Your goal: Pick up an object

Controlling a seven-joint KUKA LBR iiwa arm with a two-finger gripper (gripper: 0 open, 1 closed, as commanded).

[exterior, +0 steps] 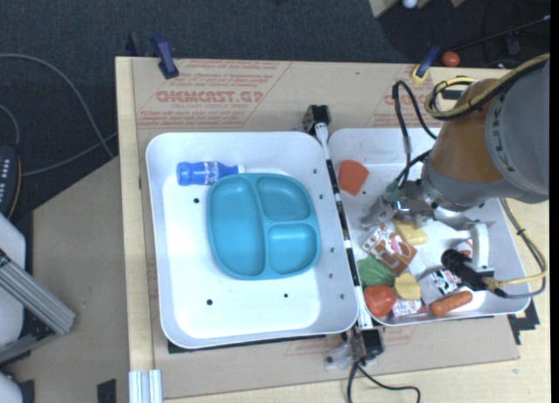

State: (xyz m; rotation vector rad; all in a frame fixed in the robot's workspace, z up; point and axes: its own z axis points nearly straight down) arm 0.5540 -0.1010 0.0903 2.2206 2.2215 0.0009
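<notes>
My gripper (390,207) hangs low over the middle of the right bin (377,141), at the end of the grey arm with its orange band (463,152). Just below it lie a yellow piece (411,234) and a red-and-white patterned packet (387,249). An orange-red piece (353,176) sits up and to the left of the gripper, apart from it. Toward the bin's front lie a green piece (373,270), a red round piece (378,301), a yellow cube (407,286) and an orange sausage shape (450,303).
The left bin (166,244) holds a blue divided plate (262,223) and a blue bottle (203,171) lying at its back left. Between the bins runs a black clamp bar (335,196). A black cable (403,121) loops above the right bin.
</notes>
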